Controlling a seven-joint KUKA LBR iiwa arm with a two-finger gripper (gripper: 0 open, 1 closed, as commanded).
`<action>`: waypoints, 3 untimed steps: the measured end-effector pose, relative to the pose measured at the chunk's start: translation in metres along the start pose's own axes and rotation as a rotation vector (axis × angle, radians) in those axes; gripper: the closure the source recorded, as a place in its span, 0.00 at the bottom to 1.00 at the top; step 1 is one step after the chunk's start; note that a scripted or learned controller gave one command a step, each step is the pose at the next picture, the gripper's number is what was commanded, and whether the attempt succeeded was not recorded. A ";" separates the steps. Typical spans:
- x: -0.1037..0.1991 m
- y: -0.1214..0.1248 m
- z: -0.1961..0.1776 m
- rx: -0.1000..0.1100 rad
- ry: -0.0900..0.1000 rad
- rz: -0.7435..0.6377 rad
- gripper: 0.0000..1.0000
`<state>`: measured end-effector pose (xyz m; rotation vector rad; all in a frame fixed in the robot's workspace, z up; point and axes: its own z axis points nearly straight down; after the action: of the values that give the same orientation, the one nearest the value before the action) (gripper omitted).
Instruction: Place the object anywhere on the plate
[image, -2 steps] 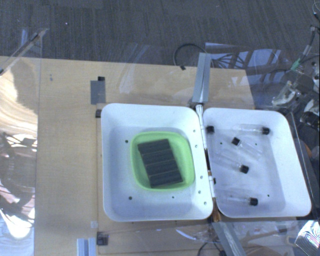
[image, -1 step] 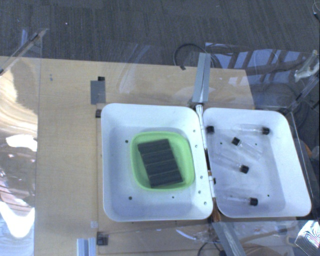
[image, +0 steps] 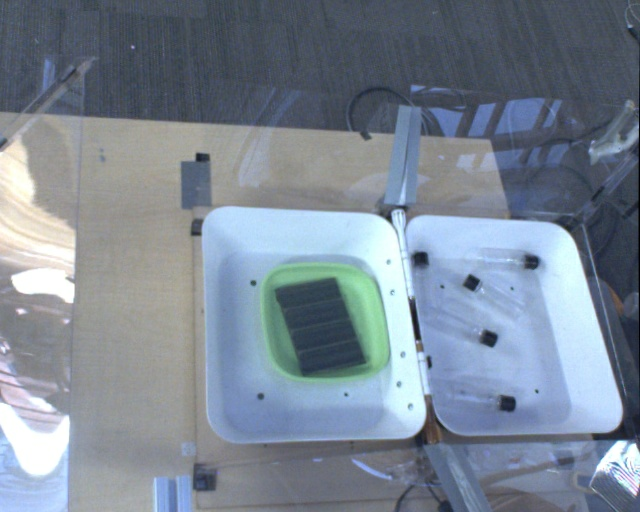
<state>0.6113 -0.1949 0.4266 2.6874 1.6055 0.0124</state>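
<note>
a dark ridged block (image: 320, 327) lies on the green plate (image: 375, 340) in the left bin (image: 225, 330), mid frame. clear vials (image: 480, 325) scatter the right bin (image: 585, 340). claw state: cannot tell.

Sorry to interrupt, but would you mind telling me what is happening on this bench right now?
Nothing is being handled at this moment. A dark ridged block lies on the green plate in the left bin, so the placing looks done. The right bin holds several clear vials with black caps, lying scattered.
</note>
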 end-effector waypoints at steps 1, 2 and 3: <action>0.000 0.000 0.000 0.000 0.000 0.000 0.00; -0.017 -0.027 -0.011 0.002 0.000 -0.015 0.00; -0.007 -0.010 -0.011 0.001 0.000 -0.130 0.00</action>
<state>0.5989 -0.1958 0.4371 2.5773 1.7769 0.0106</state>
